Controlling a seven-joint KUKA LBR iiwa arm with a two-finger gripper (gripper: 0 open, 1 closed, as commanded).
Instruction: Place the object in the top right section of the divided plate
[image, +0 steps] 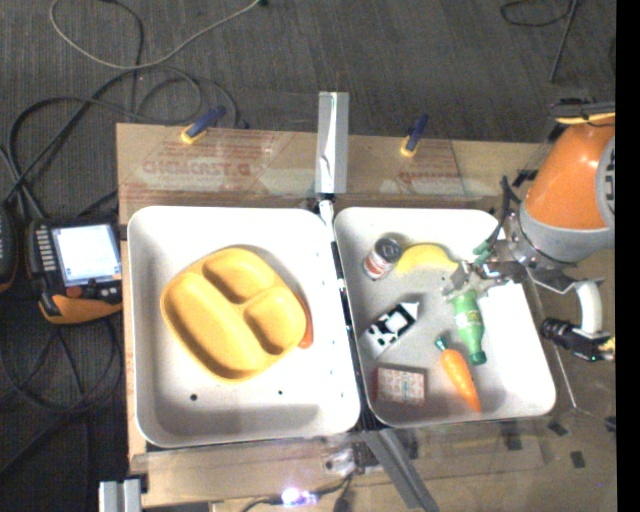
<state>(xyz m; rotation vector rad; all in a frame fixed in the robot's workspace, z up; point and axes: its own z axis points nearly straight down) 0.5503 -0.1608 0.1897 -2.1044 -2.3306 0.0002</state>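
Two white bins are carried side by side on the worktop. A yellow divided plate (235, 311) is seen in the left bin (160, 400). A green bottle (469, 326), slim and pale-capped, lies in the right bin (520, 390) beside a carrot (460, 378). The jaws (470, 280) are positioned at its cap; their state cannot be told.

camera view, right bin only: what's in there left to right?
Can → black-and-white carton → patterned flat packet → banana → carrot → green bottle, with the gripper just above it. The carton and the packet overlap a lot in x, so that pair's order is loose.
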